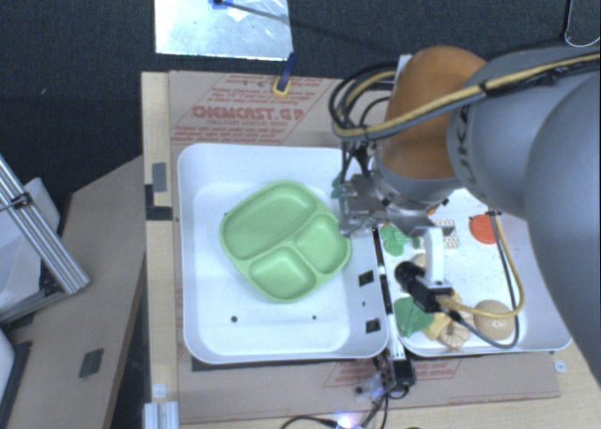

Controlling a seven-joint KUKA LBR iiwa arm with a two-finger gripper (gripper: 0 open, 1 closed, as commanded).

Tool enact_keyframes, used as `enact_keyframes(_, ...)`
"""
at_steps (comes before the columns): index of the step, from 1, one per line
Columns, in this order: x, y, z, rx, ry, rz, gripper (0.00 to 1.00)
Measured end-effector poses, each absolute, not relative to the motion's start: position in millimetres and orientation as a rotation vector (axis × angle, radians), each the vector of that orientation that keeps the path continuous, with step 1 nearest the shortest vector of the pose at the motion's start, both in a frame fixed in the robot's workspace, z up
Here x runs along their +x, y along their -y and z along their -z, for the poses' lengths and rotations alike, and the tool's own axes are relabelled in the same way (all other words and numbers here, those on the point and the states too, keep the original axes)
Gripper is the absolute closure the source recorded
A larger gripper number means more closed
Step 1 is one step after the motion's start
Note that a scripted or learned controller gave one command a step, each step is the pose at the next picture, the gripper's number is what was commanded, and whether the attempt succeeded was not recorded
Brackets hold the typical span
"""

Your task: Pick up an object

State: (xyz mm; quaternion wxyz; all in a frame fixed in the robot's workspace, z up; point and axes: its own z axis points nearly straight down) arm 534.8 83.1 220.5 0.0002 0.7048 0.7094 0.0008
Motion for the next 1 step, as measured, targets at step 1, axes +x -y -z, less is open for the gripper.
enact_keyframes(1,544.8,-80.6,-220.3,2.215,-2.227,-0.003,1.00)
